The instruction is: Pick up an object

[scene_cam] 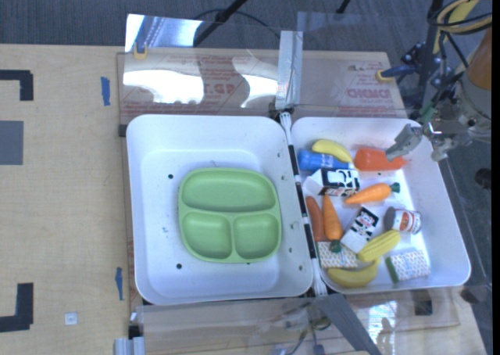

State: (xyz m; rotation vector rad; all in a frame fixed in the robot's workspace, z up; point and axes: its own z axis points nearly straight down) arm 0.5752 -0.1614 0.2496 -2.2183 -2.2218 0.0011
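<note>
Two shallow white bins sit side by side on the bench [62, 189]. The left bin [148, 150] holds one item: a green divided tray [230, 214] with three compartments, one long section at the far side and two smaller sections at the near side, lying flat near the bin's centre.

The right bin [445, 213] holds a cluster of small objects. Counted:
- Bananas: three. One far banana [331, 148] near the bin's back, one near banana [351, 275] against the front wall, one middle banana [378, 245] lying tilted just above it.
- Carrots: two. One long carrot [369, 193] lying crosswise, one short carrot [332, 219] lying lengthwise beside a reddish-brown stick [315, 219].
- Blue bottle [312, 161]: one, just under the far banana.
- Orange-red object [378, 160]: one, at the back right of the cluster.
- Black-and-white cartons: two, an upper carton [341, 180] and a lower carton [360, 228].
- Red-and-white can [405, 221]: one, on its side.
- Clear packet [408, 264] with a green edge: one, at the front right corner.

The gripper [408, 141] hangs at the back right of the right bin, just beside the orange-red object's right end. Contact cannot be judged, and whether it stands apart or together cannot be told. Nothing is seen held in it.
</note>
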